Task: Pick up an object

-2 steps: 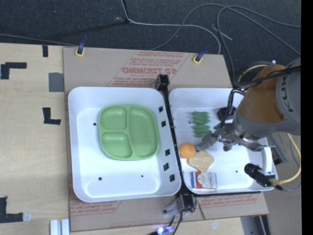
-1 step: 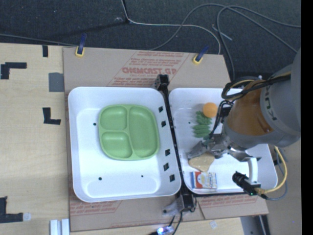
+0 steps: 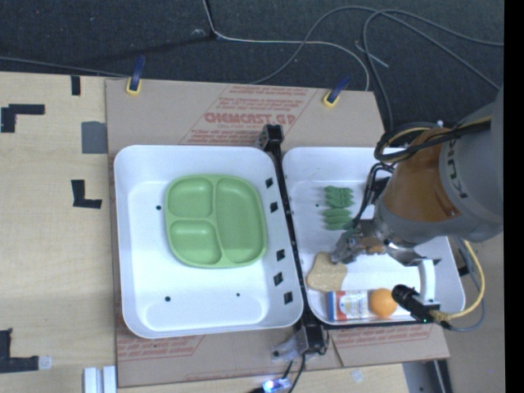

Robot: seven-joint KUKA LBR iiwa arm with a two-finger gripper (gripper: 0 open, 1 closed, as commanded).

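The right bin [image 3: 304, 169] holds a green ridged object [image 3: 336, 206] near its middle, a tan slice of bread [image 3: 326, 274] at the front left, a white packet with red and blue print [image 3: 350, 304] along the front wall and an orange ball [image 3: 381, 303] beside the packet. My gripper [image 3: 345, 250] hangs low in this bin, just right of and above the bread and below the green object. Nothing shows between its fingers.
The left bin [image 3: 135, 219] holds a green divided plate [image 3: 216, 220]. A black divider with clips [image 3: 282, 219] runs between the bins. The arm's wrist with its orange band [image 3: 417, 191] covers the right half of the right bin. Cables lie behind the bench.
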